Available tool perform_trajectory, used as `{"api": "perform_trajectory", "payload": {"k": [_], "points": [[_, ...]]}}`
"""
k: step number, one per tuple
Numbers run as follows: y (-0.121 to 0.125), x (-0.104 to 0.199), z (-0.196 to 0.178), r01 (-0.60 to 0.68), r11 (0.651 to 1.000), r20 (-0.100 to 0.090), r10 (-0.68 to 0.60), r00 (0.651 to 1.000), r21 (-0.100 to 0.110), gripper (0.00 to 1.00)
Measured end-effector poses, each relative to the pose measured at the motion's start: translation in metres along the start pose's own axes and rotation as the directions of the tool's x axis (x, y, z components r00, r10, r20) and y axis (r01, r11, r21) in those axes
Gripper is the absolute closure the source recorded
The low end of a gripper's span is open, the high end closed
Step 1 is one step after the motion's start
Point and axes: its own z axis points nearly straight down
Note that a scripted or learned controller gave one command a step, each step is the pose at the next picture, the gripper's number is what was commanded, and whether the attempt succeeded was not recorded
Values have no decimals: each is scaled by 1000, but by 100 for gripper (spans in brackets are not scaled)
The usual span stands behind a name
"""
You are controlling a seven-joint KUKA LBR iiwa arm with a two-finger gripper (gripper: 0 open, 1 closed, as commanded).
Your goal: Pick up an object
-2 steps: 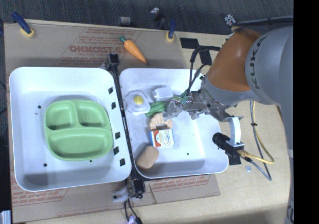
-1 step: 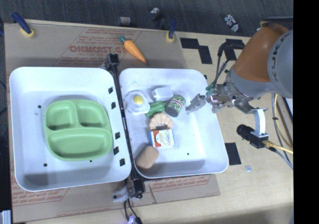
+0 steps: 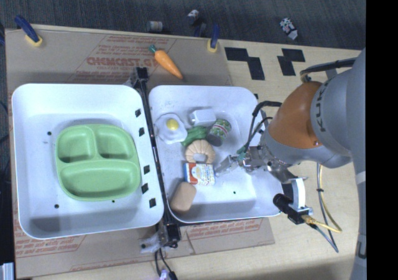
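the gripper is reaching into the right bin from the right, its metal fingers lying low and slanted; how wide they are standing, i cannot tell. just left of it a small carton with a red label is lying flat, touching a ribbed tan shell-shaped toy above it. a rounded brown bread-like piece is sitting lower left. up from the gripper are resting a green-labelled can, a glossy fried egg and a white block. the grey arm (orange band glossy) is bending at the wrist. far left, a smooth green divided plate is lying in the left bin.
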Motion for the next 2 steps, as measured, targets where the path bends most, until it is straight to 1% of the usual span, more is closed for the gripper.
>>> {"api": "perform_trajectory", "payload": {"k": [1, 2], "points": [[32, 86, 0, 2, 1000, 1, -2, 1000, -1, 0], [33, 85, -10, 5, 1000, 2, -5, 1000, 0, 100]]}}
